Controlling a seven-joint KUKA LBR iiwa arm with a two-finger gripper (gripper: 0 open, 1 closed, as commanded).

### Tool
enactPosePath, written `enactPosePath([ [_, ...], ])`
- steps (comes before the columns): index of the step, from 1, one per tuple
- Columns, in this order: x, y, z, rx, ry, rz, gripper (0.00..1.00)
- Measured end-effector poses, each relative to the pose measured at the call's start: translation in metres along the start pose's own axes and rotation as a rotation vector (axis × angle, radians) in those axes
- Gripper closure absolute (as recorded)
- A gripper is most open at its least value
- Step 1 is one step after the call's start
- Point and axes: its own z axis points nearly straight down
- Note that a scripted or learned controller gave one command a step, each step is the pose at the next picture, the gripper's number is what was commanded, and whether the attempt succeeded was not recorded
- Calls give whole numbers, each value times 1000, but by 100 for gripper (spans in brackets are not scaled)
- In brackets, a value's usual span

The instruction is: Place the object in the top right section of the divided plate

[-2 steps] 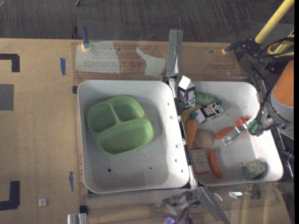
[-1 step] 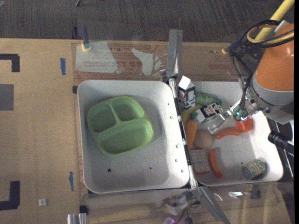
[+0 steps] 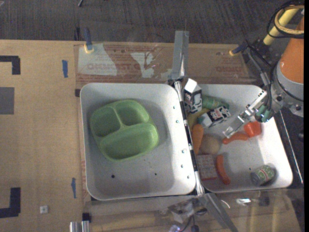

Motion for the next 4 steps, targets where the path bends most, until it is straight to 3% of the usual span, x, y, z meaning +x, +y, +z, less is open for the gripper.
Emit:
enactPosePath([
  [2,25,16,107,2,2,62,0],
  [3,-9,-9,161,2,3,14,0],
  [4,-9,-9,161,2,2,14,0],
])
